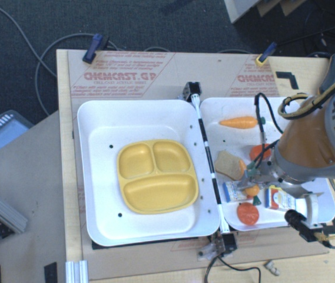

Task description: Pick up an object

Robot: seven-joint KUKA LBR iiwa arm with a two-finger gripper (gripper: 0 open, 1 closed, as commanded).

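The small orange object (252,190) sits low in the right bin (326,208), directly under the jaws (254,175), beside a smooth red tomato (248,213); their spread cannot be told.

The scene is lit brightly and evenly from above. The two white bins (96,158) are washed so bright that their walls are hard to make out, and a soft shine is seen on the yellow tray (156,175). Only faint shadows are cast, mostly under the arm (311,146). The dark floor (26,16) at the top is left dim. Everything is a little soft and grainy, and small things in the right bin are blurred. Straight edges are not bent much near the corners.
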